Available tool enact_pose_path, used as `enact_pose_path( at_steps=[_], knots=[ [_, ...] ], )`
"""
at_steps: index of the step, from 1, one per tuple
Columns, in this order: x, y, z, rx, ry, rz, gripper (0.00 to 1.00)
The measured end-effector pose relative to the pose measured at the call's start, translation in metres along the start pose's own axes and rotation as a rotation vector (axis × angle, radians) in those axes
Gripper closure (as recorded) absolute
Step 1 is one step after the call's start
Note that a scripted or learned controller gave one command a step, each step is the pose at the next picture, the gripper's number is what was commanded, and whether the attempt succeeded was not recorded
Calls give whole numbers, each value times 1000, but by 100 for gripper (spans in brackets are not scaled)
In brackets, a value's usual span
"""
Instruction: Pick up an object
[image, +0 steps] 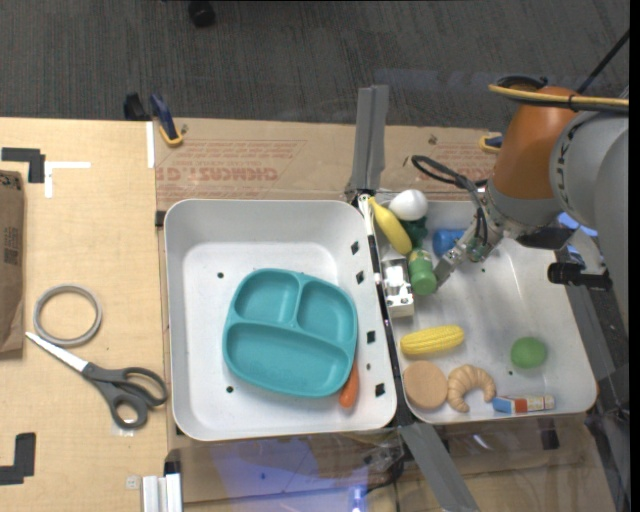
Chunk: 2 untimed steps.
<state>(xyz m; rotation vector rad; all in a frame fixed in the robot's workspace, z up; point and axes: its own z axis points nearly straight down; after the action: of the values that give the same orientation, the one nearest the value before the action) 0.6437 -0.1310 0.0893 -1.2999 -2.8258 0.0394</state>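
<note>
1. A green object (423, 272) sits near the right bin's (560, 330) left wall, just beside a yellow banana (392, 229) and a white ball (408, 205).
2. The gripper (462, 250) hangs just right of it (whether its fingers are spread or closed, I cannot tell).
3. A teal divided plate (291, 333) lies in the left bin (190, 300).
</note>
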Motion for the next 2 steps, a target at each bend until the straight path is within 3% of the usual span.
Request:
enact_pose_path(
  at_steps=[1, 2],
  knots=[
    [9, -4, -3, -10, -31, 357, 0],
    [5, -2, -2, 0, -20, 311, 0]
  ],
)
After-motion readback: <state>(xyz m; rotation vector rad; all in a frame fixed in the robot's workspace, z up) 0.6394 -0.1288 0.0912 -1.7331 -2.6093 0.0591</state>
